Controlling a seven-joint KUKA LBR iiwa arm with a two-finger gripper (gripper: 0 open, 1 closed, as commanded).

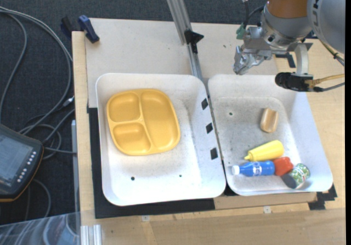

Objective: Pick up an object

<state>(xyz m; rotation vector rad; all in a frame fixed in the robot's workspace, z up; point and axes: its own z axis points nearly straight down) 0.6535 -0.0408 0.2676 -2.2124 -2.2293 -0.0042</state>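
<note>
Above the far rim of the right bin [307, 108], the hand [242, 66] points down, grip unclear.

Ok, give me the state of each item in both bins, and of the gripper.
Yellow three-compartment plastic plate: flat in left bin.
Tan wooden block: alone, right bin.
Yellow plastic bottle: on its side.
Blue plastic bottle: on its side.
Green can: tipped over.
Gripper: above right bin's far edge.
</note>
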